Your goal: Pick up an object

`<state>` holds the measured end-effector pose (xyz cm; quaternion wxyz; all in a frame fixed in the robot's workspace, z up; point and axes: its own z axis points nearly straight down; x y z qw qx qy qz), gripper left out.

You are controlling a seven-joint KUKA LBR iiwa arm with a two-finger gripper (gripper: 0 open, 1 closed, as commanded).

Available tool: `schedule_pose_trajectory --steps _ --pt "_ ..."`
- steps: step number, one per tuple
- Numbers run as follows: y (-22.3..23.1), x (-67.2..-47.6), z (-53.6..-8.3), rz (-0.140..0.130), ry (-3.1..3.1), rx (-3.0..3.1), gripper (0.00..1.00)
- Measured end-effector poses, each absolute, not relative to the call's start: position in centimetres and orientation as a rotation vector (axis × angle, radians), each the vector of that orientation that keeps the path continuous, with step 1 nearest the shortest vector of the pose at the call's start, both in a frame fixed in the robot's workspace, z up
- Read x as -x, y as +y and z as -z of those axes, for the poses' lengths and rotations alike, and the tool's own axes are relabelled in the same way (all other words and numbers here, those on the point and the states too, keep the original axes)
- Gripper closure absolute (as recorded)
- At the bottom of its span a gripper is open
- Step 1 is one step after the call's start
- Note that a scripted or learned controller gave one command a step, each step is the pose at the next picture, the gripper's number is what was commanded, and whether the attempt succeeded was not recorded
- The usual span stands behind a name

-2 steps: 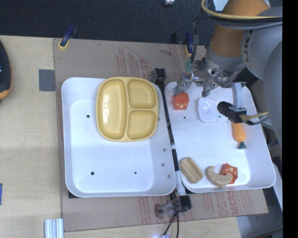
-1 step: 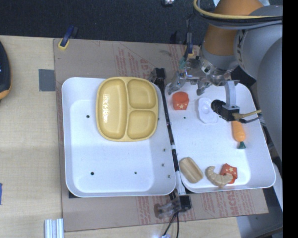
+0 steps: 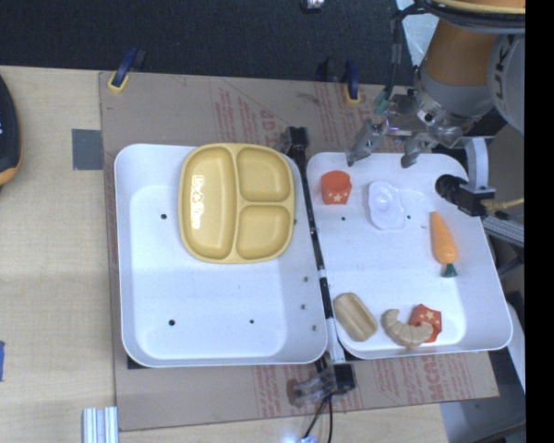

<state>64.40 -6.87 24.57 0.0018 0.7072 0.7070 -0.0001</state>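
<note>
A: How do the fingers [image 3: 360, 152] stand?

B: Spread wide, nothing between them — the two-finger gripper [image 3: 384, 153] hangs over the far rim of the right-hand shallow white bin [image 3: 471, 275].

A: So the pick hasn't begun?

B: I judge it the approach. Nearest lies the small orange-red block [image 3: 335, 188], just beside a clear plastic piece [image 3: 386, 205]; next it must descend and straddle one.

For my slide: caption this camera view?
Open tool hovers over right bin holding carrot; yellow tray in left bin.
</note>
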Motion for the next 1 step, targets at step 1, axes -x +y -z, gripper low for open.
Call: schedule_pose_trajectory --steps 1 --pt "-4.22 -64.11 -23.05 0.007 2.232 -2.217 0.00"
